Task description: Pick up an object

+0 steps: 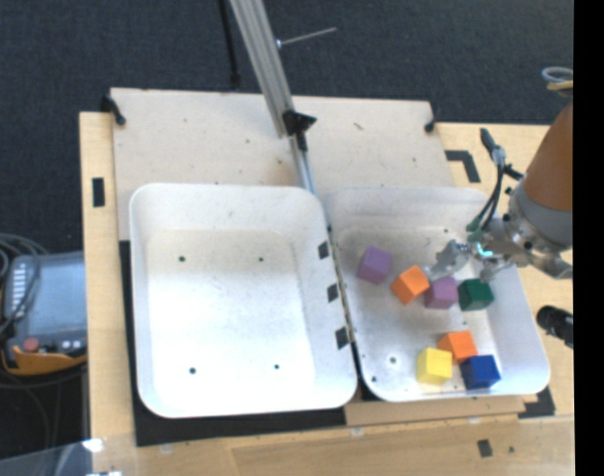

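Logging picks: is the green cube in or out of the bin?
In: the green cube lies inside the right bin, beside a purple cube.

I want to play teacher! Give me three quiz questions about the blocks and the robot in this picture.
1. True or false: the yellow cube lies in the right white bin.
2. How many small purple cubes are there?
3. Which cube lies closest to the gripper: A) blue cube, B) yellow cube, C) dark green cube?

Key: 1 true. 2 two: one up-left of the orange cube, one to its right. 3 C.
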Available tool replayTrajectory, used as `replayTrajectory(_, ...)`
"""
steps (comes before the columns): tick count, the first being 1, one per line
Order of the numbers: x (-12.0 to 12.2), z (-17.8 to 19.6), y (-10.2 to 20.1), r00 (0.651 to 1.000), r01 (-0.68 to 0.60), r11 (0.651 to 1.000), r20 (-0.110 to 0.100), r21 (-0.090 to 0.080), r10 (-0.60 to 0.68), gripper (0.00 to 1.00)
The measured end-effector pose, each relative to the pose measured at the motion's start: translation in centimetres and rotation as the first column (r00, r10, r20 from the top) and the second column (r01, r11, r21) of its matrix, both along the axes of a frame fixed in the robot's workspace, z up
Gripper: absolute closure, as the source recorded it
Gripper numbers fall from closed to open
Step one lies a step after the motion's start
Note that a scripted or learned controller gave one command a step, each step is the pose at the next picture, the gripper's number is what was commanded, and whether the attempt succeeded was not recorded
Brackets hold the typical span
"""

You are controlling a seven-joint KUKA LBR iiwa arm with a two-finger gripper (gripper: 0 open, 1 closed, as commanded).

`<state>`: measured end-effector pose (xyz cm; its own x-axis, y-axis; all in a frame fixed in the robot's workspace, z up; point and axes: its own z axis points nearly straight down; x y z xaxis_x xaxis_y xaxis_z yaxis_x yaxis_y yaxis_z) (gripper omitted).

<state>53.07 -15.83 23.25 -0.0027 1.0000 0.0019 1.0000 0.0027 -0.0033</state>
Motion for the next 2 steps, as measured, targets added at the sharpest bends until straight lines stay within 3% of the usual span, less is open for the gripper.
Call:
replayTrajectory(1, 0.1, 0.2, 0.0, 1.000, 0.002, 1.000, 0.005, -0.001, -0.002, 0.00)
replayTrajectory(2, 0.2, -4.1, 0.2, 1.000, 0.006, 1.000, -0.001, -0.003, -0.006, 0.00)
